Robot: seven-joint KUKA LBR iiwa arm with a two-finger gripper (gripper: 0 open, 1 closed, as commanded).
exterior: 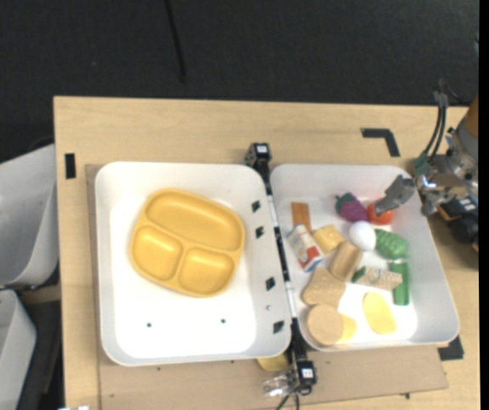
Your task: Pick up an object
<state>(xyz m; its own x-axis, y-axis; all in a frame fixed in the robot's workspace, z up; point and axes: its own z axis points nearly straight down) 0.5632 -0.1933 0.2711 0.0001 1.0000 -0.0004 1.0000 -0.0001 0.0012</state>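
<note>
Round tan cookie toy sits at the six o'clock edge of the right bin, heaped with other play food for picking, while the gripper hangs at two o'clock over the pile, and I cannot tell its grip.

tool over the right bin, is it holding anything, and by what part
It cannot be told. The tool sits low over the right bin, right by a red piece and a purple one, but nothing shows clearly between its fingers.
</note>
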